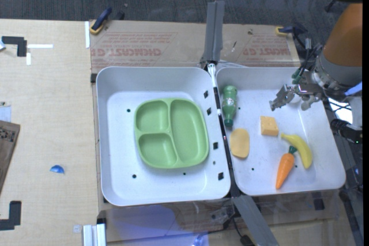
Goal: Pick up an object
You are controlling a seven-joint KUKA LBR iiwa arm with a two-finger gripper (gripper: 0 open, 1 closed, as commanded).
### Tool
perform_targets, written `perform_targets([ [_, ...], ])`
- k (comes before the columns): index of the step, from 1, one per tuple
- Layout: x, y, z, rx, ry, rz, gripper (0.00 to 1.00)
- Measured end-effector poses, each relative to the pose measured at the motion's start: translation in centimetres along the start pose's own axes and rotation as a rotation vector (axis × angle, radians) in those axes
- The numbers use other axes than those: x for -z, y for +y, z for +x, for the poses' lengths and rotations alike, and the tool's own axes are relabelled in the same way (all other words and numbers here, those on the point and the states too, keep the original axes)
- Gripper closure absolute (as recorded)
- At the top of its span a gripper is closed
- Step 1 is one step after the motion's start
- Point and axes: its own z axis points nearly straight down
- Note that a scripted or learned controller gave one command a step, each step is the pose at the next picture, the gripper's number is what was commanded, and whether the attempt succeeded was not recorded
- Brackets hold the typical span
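Trouble, if it came, looked likeliest at the right-hand shallow white bin's far wall. The metal two-finger hand hung close over that bin's back right corner, holding nothing; whether it was open or closed could not be told from this slant. Candidates lay below and nearer the camera: a pale orange cheese-like block, a yellow toy banana touching an orange toy carrot, a tan oval slice, and a green bottle lying tight against the divider. A grab at the banana risked nudging the carrot; the bottle, hard by the wall, left little room on that side. The cheese block sat apart with open floor all round, the easiest pick. The left bin carried a green sectioned plate.
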Motion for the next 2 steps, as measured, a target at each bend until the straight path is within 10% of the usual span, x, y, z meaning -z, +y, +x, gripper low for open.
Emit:
perform_targets([
  [1,-10.52,-8.3,-3.76,-0.103,0.001,-0.004,0.0],
  [2,-9.96,-8.29,-3.96,-0.106,0.0,0.0,1.0],
])
